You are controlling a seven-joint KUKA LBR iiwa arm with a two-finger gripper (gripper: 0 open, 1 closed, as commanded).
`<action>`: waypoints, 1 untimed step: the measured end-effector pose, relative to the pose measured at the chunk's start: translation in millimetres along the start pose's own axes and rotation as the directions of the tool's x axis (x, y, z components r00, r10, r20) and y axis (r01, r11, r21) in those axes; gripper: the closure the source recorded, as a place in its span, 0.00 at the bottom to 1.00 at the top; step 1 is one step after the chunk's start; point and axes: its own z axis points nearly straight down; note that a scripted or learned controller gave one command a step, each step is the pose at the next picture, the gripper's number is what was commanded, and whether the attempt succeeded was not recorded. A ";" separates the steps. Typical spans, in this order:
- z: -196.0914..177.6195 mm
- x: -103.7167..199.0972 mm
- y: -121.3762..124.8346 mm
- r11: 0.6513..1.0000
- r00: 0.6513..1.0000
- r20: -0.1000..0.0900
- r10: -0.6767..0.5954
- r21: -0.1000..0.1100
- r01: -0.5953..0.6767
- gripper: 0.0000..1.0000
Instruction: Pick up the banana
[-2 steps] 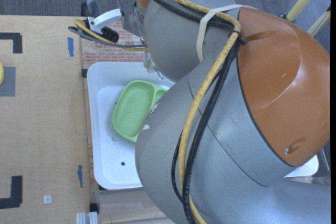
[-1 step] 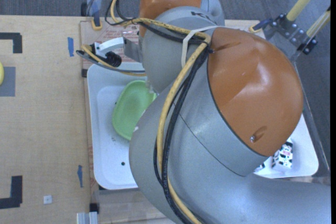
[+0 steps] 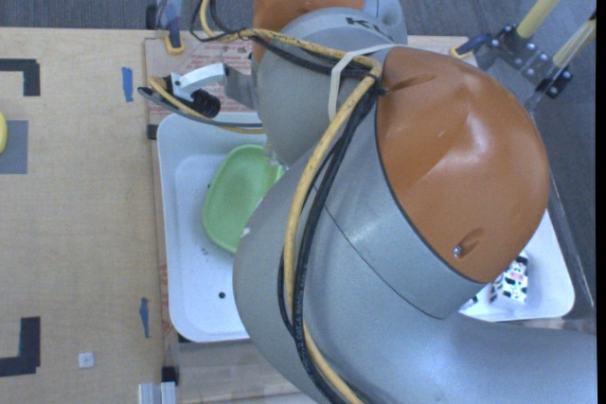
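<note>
A yellow scrap (image 3: 3, 133) sat at the far left edge of the worktop (image 3: 76, 232), too cropped for me to say whether it was the banana. Blue tape (image 3: 127, 83) marked the wood further right. Next came a white bin (image 3: 180, 279) holding a green bowl (image 3: 235, 194), tilted against my arm (image 3: 379, 232), whose grey and orange bulk covered most of the bins. A black-and-white object (image 3: 512, 283) lay in the right bin (image 3: 559, 284). My tool's state I could not tell.
</note>
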 end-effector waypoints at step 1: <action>72.2 13.4 -24.6 1.000 1.000 -0.015 -0.003 0.002 0.003 1.00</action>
